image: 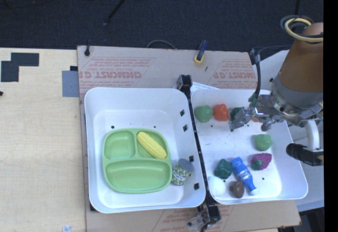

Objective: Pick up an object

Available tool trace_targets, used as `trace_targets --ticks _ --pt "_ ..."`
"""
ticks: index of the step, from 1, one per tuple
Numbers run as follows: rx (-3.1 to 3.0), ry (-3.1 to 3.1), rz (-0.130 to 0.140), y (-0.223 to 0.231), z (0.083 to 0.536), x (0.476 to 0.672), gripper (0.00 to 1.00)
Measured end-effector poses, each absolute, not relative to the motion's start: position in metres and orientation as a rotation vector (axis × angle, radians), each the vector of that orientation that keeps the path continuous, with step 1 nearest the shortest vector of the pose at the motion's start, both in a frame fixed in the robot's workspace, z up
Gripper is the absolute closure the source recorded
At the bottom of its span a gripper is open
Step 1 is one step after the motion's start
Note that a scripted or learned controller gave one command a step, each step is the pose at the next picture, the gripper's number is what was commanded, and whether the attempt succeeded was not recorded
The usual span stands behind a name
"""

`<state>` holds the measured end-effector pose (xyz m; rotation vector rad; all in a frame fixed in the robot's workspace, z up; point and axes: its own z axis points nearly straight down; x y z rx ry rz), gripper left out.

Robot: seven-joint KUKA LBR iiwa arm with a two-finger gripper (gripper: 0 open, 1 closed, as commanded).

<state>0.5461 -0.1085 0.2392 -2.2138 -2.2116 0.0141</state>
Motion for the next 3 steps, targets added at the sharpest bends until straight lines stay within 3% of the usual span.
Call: trace_targets --ticks 1,3 --pt "-2.218 -2.220 0.003 -0.109 0.245 0.548 0.00" --pt "-2.216 -2.216 0.007 -0.097 0.135 0.546 0.00"
